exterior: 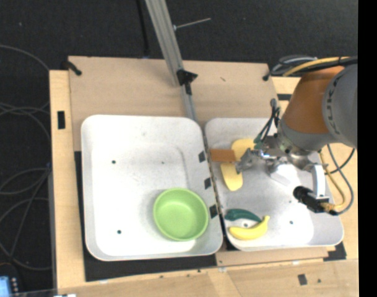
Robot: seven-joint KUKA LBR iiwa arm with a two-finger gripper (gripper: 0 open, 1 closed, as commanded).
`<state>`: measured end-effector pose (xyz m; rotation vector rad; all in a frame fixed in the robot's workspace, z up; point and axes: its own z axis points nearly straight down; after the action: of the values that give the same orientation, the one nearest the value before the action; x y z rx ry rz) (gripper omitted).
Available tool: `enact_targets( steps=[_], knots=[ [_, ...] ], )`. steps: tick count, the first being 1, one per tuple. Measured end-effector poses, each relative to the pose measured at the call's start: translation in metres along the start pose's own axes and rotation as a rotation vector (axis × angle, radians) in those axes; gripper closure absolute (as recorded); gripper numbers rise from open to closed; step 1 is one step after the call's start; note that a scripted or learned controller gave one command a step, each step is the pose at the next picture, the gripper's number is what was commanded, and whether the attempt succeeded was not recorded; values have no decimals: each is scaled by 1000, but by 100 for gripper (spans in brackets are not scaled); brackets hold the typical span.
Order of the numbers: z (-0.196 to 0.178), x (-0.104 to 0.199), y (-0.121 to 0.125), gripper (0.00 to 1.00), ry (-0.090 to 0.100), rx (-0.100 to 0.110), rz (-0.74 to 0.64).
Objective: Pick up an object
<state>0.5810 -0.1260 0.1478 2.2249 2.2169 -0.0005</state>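
camera view looks down on two white bins, and the grey arm (pixel 318 110) with its orange band reaches in from the right over the right bin (pixel 312 234), its wrist bent down and toward the bins' shared wall. the gripper (pixel 245 161) sits low near that bin's left side, pointing left. whether its fingers are open or closed cannot be told; the metal parts blur against the white floor. a yellow spatula-like piece (pixel 233 177) lies just beside the gripper tip, touching or nearly so, and nothing shows it held between the fingers. its long axis runs roughly up and down in the view, the rounded lower end toward the front rim, the upper part passing under the gripper toward a yellow patch above. a brown block (pixel 220 155) lies just left of the gripper against the dividing wall. a banana (pixel 249 229) lies at the front left corner, curving upward, with a dark green object (pixel 239 215) touching it. a green bowl (pixel 181 213) stands upright in the left bin (pixel 114 141).
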Motion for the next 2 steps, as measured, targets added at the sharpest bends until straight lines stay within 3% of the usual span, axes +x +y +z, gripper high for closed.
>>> enact_targets(
  steps=[1,2],
  knots=[
    [-11,0,1,100,3,-4,3],
    [-54,-1,3,100,0,-5,-5]
  ],
)
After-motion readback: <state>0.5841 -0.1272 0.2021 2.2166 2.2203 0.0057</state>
